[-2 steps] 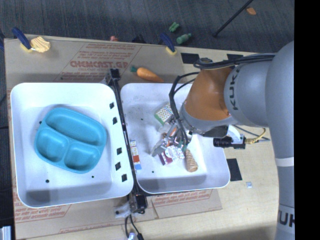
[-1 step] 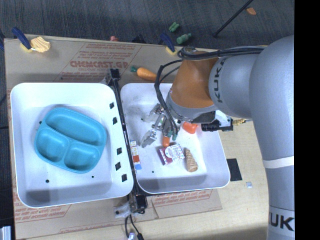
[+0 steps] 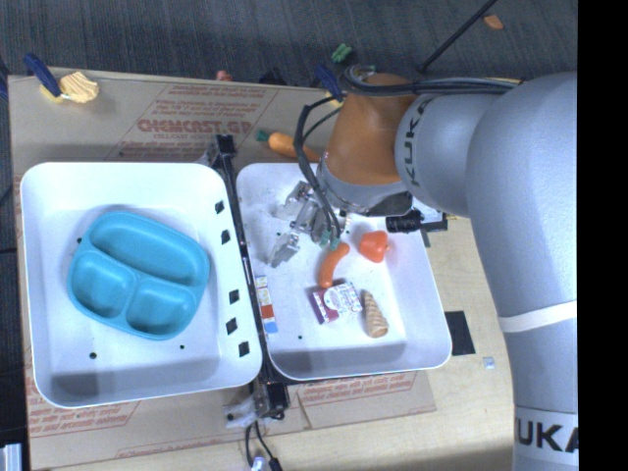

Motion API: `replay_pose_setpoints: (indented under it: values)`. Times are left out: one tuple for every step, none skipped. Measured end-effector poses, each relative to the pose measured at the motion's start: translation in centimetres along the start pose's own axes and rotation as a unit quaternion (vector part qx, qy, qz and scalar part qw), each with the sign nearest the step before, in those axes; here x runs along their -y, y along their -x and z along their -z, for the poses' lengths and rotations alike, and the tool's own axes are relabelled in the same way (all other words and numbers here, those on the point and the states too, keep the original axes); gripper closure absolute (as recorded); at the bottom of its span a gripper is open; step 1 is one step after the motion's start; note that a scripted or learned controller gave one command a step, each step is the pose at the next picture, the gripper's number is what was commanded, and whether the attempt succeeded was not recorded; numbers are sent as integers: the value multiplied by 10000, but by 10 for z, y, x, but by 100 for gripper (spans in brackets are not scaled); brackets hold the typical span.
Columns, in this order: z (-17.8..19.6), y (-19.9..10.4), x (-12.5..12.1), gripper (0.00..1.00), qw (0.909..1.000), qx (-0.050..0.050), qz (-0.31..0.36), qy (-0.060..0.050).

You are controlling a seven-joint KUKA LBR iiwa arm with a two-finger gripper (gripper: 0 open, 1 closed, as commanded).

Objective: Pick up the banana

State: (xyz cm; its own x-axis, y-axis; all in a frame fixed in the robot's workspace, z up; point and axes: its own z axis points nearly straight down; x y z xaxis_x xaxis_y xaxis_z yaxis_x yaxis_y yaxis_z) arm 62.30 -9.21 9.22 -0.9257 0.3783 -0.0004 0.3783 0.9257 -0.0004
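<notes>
Down in the right bin (image 3: 417,346), the gripper (image 3: 299,232) hangs over the back-left part, nothing visibly in it, and I honestly can't tell if it's spread or closed. No obvious banana. My best guess is the tan ribbed piece (image 3: 374,314), front-right of the gripper, with its long axis running roughly front to back, beside a packet (image 3: 336,300). The cardboard (image 3: 196,126) reads "CHEMCAST GP" and the arm (image 3: 520,214) says KUKA.

Even, bright light falls from above me. The two white bins (image 3: 39,263) glare almost to blankness, with soft grey shadows along their near walls. My grey arm (image 3: 491,165) gleams smoothly. Small items look slightly soft, edges mildly blurred.
</notes>
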Motion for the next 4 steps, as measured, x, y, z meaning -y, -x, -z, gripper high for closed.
replay_pose_setpoints:
  values:
    - [0,-107,48,0,9984,9,567,-6]
    - [0,-41,43,0,9821,4,1883,1]
    - [0,4,11,0,9824,5,1870,1]
    - [0,-16,42,0,8916,-10,4528,4]
